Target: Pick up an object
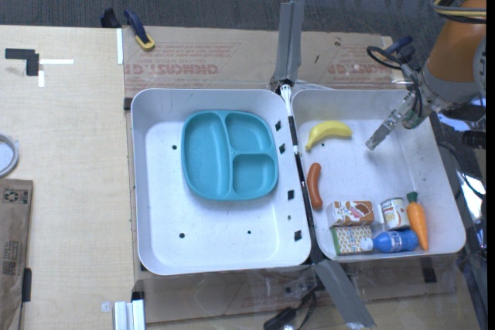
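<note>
The right bin point(433, 166) holds a yellow banana point(328, 133) at its back left and a red sausage point(314, 185) along its left wall. A small brown box point(352, 212), a can point(394, 212), an orange carrot point(418, 219), a blue bottle point(396, 242) and a flat packet point(352, 239) lie at its front. My gripper point(377, 139) hangs over the back of this bin, to the right of the banana, with nothing visibly in it. The orange-banded arm point(456, 42) reaches in from the upper right.
A teal divided plate point(230, 154) lies in the left bin point(155, 197). A grey divider post point(288, 42) rises between the bins at the back. A yellow and blue clamp point(139, 31) sits on the cardboard behind the left bin.
</note>
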`<state>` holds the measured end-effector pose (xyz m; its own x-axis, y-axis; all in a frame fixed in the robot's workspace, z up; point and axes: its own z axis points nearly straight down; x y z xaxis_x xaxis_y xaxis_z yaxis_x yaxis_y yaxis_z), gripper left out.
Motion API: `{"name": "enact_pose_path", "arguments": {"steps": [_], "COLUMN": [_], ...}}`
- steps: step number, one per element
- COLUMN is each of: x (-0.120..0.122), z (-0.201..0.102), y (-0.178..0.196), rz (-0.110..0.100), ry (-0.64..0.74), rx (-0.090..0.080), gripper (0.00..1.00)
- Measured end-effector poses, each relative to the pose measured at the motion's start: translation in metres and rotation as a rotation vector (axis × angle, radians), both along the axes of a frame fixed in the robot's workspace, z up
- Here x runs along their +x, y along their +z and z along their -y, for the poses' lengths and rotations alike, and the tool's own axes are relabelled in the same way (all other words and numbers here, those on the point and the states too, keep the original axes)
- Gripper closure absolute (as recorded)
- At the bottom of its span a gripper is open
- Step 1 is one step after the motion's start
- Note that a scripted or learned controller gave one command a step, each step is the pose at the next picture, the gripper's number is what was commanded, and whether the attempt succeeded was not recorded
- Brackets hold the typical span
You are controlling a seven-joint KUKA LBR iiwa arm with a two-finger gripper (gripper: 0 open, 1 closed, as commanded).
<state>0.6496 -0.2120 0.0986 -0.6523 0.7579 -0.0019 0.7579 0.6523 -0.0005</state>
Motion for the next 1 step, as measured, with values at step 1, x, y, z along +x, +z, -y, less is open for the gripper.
{"name": "enact_pose_path", "arguments": {"steps": [1], "x": [-0.0071], "z": [-0.074], "y": [0.029], "rz": [0.003], "ry": [0.185], "rx": [0.0], "gripper": [0.0]}}
